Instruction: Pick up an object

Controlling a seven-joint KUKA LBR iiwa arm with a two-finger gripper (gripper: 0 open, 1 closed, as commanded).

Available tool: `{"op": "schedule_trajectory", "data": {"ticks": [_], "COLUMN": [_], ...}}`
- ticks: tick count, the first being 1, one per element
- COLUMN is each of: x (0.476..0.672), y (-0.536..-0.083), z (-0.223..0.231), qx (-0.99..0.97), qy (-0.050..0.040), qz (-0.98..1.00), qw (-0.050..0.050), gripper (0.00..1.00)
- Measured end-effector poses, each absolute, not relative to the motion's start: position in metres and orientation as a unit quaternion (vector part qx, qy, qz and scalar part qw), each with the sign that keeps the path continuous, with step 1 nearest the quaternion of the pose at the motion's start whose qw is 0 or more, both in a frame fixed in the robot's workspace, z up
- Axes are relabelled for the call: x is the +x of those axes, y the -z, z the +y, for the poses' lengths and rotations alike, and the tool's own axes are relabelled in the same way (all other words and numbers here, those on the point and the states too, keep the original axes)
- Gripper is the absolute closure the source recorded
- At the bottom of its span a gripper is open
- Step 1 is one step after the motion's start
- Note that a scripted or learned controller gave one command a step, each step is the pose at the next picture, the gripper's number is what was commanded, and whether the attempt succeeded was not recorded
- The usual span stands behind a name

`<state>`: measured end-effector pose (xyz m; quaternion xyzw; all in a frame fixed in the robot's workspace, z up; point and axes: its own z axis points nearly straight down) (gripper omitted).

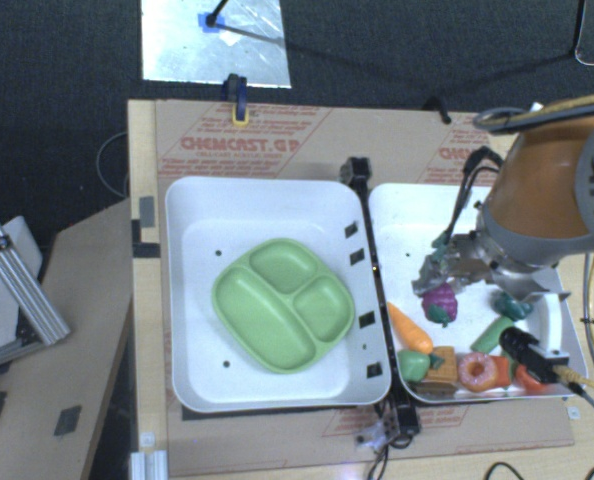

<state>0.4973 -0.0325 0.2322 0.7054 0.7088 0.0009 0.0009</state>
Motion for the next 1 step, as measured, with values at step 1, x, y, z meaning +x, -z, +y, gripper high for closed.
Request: {"op": "schedule_trajectory", "data": {"ticks": [1], "x": [0.4960], "y": [-0.2219], "z": [-0.0213], "qx": [0.705], "qy": [-0.0001], "qz": [0.709], "qw": [0.000], "gripper": [1.00]}}
